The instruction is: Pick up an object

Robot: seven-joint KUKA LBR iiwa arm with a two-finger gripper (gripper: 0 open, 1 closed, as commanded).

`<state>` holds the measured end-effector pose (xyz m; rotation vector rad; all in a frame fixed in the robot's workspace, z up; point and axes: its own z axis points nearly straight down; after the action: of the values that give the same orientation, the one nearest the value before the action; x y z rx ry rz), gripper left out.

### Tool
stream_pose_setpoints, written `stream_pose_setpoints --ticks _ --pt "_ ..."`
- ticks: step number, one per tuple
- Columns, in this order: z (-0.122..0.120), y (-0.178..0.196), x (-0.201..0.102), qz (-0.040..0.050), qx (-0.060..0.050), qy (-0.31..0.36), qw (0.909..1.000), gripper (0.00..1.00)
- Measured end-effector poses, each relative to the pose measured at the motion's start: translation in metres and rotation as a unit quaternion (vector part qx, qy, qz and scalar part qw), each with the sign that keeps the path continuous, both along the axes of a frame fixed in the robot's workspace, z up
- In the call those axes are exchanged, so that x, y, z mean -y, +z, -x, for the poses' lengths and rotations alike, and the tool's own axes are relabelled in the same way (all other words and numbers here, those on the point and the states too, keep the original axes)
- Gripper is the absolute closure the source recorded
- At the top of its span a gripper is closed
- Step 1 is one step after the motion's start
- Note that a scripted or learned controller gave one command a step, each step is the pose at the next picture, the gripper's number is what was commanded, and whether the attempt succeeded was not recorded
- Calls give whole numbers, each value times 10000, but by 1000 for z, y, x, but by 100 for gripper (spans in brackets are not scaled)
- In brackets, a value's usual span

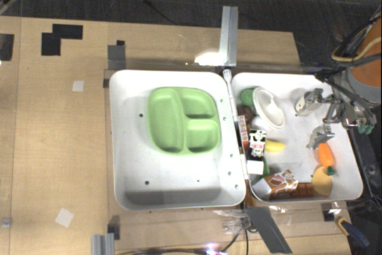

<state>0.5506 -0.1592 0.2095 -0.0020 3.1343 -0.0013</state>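
My gripper (311, 122) hangs over the right part of the right bin (357, 188), reaching in from the right. Its two metal fingers (305, 103) are spread apart, so it is open, and only bare bin floor shows between them. An orange carrot (325, 154) lies just below the lower finger, apart from it as far as I can tell. A yellow pear-shaped fruit (322, 181) lies below the carrot. To the left of the gripper are a white cup (268, 107) on its side, a small yellow piece (274, 146) and a cow-patterned box (257, 144).
A brown package (283, 183) lies at the right bin's front edge, and a green object (246, 96) sits behind the cup. The left bin (128, 128) holds a green divided plate (182, 119). A metal post (228, 39) stands behind the bins.
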Motion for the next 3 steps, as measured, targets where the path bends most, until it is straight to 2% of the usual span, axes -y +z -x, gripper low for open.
stream_pose_setpoints --ticks 1,2,3 --pt "0 -108 30 11 36 -266 9996 0" --pt "14 -119 43 -6 51 -810 9967 0" --pt "46 -119 44 -3 73 -1323 9912 0"
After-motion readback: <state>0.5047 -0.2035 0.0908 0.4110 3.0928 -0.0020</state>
